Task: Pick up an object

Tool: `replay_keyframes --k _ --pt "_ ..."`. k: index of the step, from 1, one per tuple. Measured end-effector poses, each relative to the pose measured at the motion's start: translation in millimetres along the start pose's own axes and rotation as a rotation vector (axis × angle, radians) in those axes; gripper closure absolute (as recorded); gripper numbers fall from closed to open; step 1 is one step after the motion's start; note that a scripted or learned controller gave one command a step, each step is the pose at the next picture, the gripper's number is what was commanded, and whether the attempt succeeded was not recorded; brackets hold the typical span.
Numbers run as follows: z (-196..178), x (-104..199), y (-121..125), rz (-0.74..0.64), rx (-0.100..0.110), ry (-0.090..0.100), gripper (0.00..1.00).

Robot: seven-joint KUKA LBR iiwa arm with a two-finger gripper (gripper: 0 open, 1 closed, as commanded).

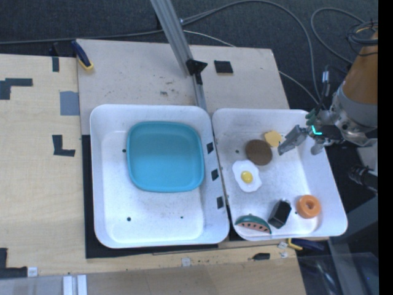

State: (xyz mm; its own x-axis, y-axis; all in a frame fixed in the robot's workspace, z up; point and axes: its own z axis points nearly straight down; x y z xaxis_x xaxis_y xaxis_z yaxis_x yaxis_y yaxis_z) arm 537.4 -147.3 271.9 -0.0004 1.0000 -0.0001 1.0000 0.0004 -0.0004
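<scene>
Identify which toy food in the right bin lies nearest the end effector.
The yellow cheese piece, just left of the end effector; the brown cookie, fried egg and donut lie farther.

No legible text or labels.

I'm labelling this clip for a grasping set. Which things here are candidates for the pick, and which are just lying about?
Candidates, all in the right bin near the gripper:
brown disc
yellow piece
fried egg
black block
orange ring
watermelon slice

Lying about:
blue plate in the left bin
metal pole
cables
</scene>
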Motion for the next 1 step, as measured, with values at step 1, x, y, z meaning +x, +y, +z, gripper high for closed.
replay_keyframes --k 1 --pt "0.1 0.0 -0.1 0.0 0.0 0.0 0.0"
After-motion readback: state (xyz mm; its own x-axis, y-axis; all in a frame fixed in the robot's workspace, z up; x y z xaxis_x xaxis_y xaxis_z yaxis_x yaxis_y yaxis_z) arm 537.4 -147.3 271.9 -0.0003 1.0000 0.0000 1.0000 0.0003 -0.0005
